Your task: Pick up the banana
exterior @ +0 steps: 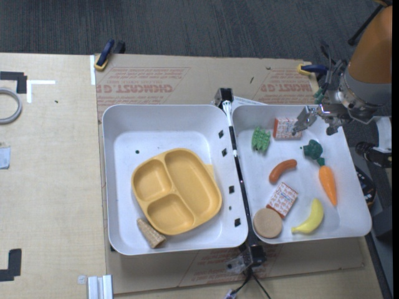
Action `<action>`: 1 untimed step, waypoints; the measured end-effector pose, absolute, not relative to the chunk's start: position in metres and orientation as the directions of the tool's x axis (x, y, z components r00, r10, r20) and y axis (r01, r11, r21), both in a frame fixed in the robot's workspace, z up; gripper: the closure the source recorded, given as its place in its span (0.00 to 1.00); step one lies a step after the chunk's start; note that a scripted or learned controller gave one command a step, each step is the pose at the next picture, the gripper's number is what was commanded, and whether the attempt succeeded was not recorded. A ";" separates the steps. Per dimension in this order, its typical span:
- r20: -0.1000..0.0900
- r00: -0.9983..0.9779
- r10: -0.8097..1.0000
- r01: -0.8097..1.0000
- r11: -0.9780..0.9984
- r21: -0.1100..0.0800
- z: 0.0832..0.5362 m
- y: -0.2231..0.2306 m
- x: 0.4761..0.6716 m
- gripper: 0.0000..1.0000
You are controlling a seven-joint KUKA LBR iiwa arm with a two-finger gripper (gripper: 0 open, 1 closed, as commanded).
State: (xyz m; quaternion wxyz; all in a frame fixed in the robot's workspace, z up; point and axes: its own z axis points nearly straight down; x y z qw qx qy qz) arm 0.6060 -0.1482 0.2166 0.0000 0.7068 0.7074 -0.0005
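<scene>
While the claw (308, 118) is hovering over the far edge of the right bin (355, 167), just beside a small red-and-white box (285, 128), the banana (310, 218) is lying well apart from it, toward the near side of the same bin and somewhat away from the arm's base. I cannot tell whether the claw is apart or together; its tip is showing as a small dark shape with no readable gap, and nothing is sitting in it.

Between the claw and the banana, a carrot (328, 183) with its green top is lying nearest the arm's side, a sausage (282, 170) is resting further from the arm, and a patterned cracker packet (282, 199) and a round brown cookie (268, 222) are sitting just beside the banana on its far-from-arm side.

The banana is looking like a toy piece: probably light, stiff and smooth-skinned, so likely a little slippery and prone to rolling on its curve. Its long axis is running diagonally, the thicker end pointing up toward the carrot and the tapering end pointing down toward the cookie. In my judgement, the best hold is lying across the thick middle of the curve, with the grip closing square to that diagonal, where neighbours are leaving room on both flanks.
</scene>
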 end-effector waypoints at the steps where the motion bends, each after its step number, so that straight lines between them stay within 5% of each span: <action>1: -0.001 0.017 1.000 1.000 -0.017 0.000 0.256 -0.178 0.513 0.00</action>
